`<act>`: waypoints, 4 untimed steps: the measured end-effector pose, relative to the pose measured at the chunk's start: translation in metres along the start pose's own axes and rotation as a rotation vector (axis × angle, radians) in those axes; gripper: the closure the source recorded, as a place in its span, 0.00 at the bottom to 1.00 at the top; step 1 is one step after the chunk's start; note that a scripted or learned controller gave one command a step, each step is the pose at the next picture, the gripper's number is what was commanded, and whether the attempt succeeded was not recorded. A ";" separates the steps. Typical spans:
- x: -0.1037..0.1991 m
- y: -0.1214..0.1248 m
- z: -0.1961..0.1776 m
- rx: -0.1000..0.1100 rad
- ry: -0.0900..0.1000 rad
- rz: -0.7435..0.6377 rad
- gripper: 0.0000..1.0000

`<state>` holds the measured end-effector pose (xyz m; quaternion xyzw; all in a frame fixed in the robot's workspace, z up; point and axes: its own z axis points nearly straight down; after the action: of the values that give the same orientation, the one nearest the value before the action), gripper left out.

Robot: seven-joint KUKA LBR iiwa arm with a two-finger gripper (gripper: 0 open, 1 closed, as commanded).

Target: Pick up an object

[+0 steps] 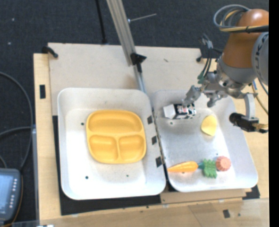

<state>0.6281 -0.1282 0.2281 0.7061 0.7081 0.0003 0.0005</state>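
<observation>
The right bin (238, 141) holds several small things. A small white and black object (178, 111) lies near its far left corner. A pale yellow wedge (209, 125) rests near the middle. Along the front lie an orange carrot (182, 167), a green piece (208, 168) and a pink-orange round piece (223, 163). My gripper (192, 97) hangs over the far part of the right bin, just above and to the right of the white and black object. Whether it touches that object cannot be told.
The left bin (71, 126) carries a yellow divided plate (115, 136) in its middle. A slanted metal pole (125, 32) rises from the bench behind the two bins. The bins meet at a ridge (158, 145).
</observation>
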 end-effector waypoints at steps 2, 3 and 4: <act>-0.002 -0.011 0.052 0.006 -0.001 0.003 0.00; -0.001 -0.009 0.095 0.004 -0.001 0.006 0.00; -0.002 -0.010 0.129 0.004 -0.001 0.006 0.00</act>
<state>0.6187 -0.1300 0.0990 0.7082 0.7060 -0.0015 -0.0004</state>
